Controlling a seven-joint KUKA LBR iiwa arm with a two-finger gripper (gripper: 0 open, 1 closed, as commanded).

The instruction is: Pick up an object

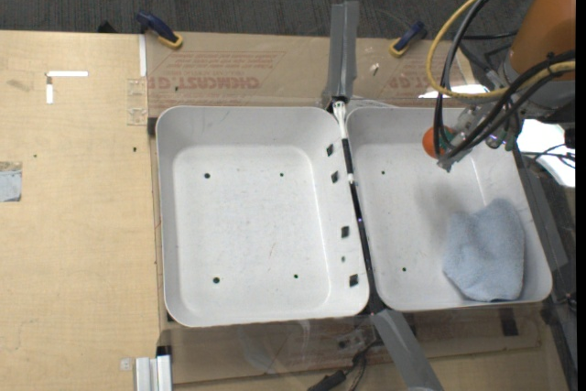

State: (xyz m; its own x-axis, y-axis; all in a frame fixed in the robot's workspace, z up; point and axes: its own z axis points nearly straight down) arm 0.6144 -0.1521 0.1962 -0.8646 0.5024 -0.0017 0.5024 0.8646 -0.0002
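**Orange object seen at the tool over the right bin**

The tool (446,153) is seen low over the far part of the right bin (403,224). A small orange object (429,142) is seen right at its tip, seemingly gripped, though the fingers are too tangled with cables to be certain. A crumpled light-blue cloth (485,252) is found below and slightly right of the tool. The left bin (247,215) lies well to the tool's left on the bench (73,197).
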